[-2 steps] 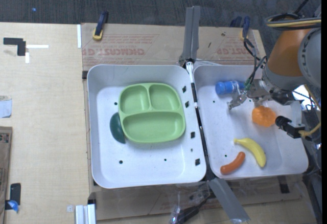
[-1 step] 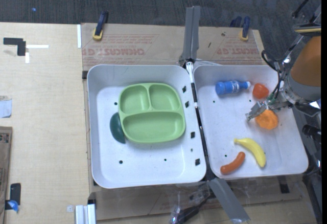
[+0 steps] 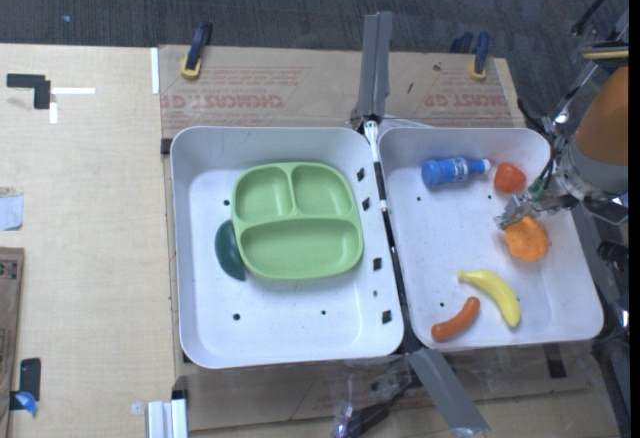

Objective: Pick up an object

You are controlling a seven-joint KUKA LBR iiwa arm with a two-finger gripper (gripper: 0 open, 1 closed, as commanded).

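The right bin (image 3: 420, 256) holds a blue bottle (image 3: 455, 170) lying on its side at the back, a small red fruit (image 3: 510, 177) beside it, an orange fruit (image 3: 527, 242), a yellow banana (image 3: 495, 294) and an orange-red sausage-shaped piece (image 3: 455, 319) at the front. My gripper (image 3: 518, 215) reaches in from the right edge and hangs just over the top left of the orange fruit, between it and the red fruit. Nothing is visibly lifted.
The left bin (image 3: 200, 306) bears a green divided plate (image 3: 297, 221), with a dark green object (image 3: 229, 251) partly tucked under its left edge. A ridge (image 3: 385, 226) separates the two bins. Clamps (image 3: 197, 49) sit at the back of the bench.
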